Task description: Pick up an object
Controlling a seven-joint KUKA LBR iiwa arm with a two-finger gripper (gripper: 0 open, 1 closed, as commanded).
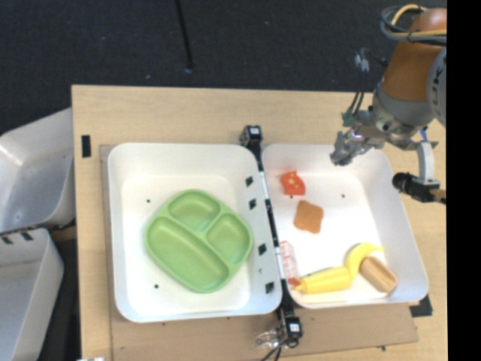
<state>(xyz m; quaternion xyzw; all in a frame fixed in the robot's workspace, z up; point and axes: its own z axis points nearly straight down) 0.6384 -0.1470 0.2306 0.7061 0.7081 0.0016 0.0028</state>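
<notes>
the bench [90, 119] carried two white bins side by side. the left bin [124, 201] held a green divided plate [198, 239], lying flat near its middle with three compartments. a row of small black clips [263, 201] ran along the seam where the two bins met, and a black clamp [251, 134] sat at the far end of that seam. the right bin [376, 194] held all the small things. a red piece [292, 183] lay toward the far left part of it, and a brown, roughly square piece [308, 216] lay just in front of that, apart from it. along the near wall a yellow corn cob [325, 280] lay on its side, with a banana [359, 256] curving just beside its right end and a tan roll [377, 274] touching the banana's right side. a small clear packet with red print [286, 259] lay against the left wall near the corn.

my fingers [347, 150] hung over the far right corner of the right bin, at its rim, pointing down and to the left. from this angle i could not tell whether they were open or closed. nothing showed between them, and they touched none of the things. the red piece was the nearest to me, well to my left, with bare white floor between us and nothing in the way.
</notes>
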